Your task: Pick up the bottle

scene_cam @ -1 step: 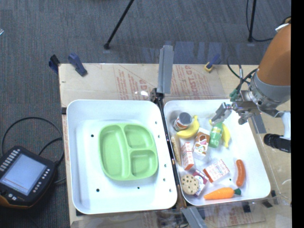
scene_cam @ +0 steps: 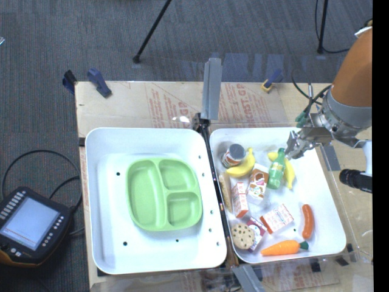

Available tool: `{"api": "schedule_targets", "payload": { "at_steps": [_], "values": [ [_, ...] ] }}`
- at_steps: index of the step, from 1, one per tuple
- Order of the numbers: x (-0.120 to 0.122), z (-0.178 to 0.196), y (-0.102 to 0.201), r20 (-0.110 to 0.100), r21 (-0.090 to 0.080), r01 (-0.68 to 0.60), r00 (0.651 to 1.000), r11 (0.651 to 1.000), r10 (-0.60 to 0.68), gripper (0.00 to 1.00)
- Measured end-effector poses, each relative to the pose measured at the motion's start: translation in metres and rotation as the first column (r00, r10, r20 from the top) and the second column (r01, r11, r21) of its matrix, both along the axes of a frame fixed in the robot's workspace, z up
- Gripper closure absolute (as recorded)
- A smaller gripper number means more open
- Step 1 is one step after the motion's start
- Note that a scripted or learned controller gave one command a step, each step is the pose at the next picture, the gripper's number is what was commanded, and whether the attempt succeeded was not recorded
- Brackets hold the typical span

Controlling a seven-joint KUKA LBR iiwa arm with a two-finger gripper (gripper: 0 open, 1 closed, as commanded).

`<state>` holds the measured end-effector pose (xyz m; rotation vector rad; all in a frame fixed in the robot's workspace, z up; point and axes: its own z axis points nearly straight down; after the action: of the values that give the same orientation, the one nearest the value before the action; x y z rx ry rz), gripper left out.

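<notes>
Over the right bin: arm: the grey arm with its orange band [scene_cam: 363,66] comes in from the right edge and ends above the bin's upper right part.
Gripper: the gripper [scene_cam: 294,149] hangs just right of the bottle's cap; whether its tips are apart or together cannot be made out from this angle, and nothing is seen between them.
Bottle: the green bottle [scene_cam: 277,171] lies inside the right bin, in its upper middle, cap end toward the gripper; whether the gripper touches it cannot be told.
Right bin: the white bin [scene_cam: 328,193] holds all the small items.
Bananas: one yellow banana [scene_cam: 242,166] curves left of the bottle, another banana [scene_cam: 289,173] lies just beside the bottle on its right.
Can: a small round can [scene_cam: 234,154] sits near the upper left corner, touching the first banana.
Cartons: a juice box [scene_cam: 258,185] lies just left of the bottle's base; a second red-and-white carton [scene_cam: 240,199] lies to its lower left; a third carton [scene_cam: 278,218] lies lower.
Sausage: a red sausage [scene_cam: 307,221] lies near the right wall.
Carrot: an orange carrot [scene_cam: 283,247] rests along the front wall.
Cookie: a round chip cookie [scene_cam: 242,236] sits at the front left.
Left bin: the white bin [scene_cam: 103,163] holds a green divided plate [scene_cam: 164,193].
Floor, left: a handheld control pad [scene_cam: 27,224] lies on the carpet, well apart from the bins.
</notes>
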<state>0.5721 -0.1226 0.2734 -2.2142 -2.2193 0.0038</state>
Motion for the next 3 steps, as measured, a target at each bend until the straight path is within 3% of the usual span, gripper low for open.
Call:
{"api": "schedule_targets", "payload": {
  "at_steps": [1, 2, 3],
  "values": [
    [-0.001, -0.163, -0.017, 0.004, -0.001, 0.108, 0.994, 0.994, -0.108, 1.0],
    [-0.024, -0.187, -0.022, 0.0, -0.001, 0.248, 0.969, 0.969, -0.248, 1.0],
    [-0.087, -0.188, 0.038, -0.003, -0.003, 0.429, 0.903, 0.903, -0.429, 1.0]
  ]
}}
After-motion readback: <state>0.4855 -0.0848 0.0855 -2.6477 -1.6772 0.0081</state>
